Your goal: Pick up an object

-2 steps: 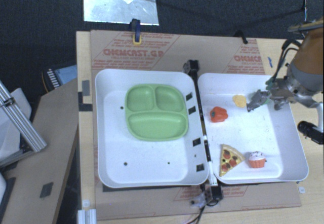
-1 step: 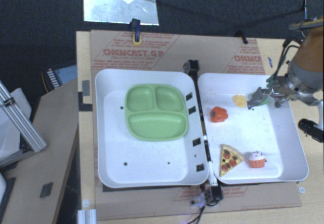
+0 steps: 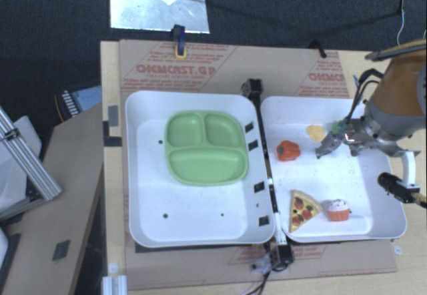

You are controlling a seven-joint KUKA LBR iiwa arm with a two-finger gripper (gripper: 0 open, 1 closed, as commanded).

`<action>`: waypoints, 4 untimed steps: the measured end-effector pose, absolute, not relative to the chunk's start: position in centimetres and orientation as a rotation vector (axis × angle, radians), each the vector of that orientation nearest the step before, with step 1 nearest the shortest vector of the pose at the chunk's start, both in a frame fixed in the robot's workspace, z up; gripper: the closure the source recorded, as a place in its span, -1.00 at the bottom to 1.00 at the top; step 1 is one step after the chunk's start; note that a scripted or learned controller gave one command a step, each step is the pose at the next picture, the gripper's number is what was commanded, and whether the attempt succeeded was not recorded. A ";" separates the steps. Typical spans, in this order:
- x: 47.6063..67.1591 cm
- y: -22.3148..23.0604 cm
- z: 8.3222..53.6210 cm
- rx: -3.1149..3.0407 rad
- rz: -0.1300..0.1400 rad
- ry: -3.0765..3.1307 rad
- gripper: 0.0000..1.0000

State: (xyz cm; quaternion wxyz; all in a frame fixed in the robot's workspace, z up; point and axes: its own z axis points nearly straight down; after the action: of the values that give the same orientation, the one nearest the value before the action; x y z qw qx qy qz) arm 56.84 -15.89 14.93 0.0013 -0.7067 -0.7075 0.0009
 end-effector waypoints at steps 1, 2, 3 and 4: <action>56.3 -14.9 9.5 -2.218 0.002 -2.221 -1.00; 56.4 -14.9 8.4 -2.220 0.000 -2.223 -1.00; 56.5 -14.9 9.6 -2.222 -0.003 -2.225 1.00; 56.9 -14.7 14.0 -2.221 -0.005 -2.229 1.00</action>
State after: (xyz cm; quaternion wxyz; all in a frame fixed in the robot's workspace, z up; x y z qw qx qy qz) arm 56.95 -14.67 13.99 -0.0025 -0.7057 -0.7085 -0.0016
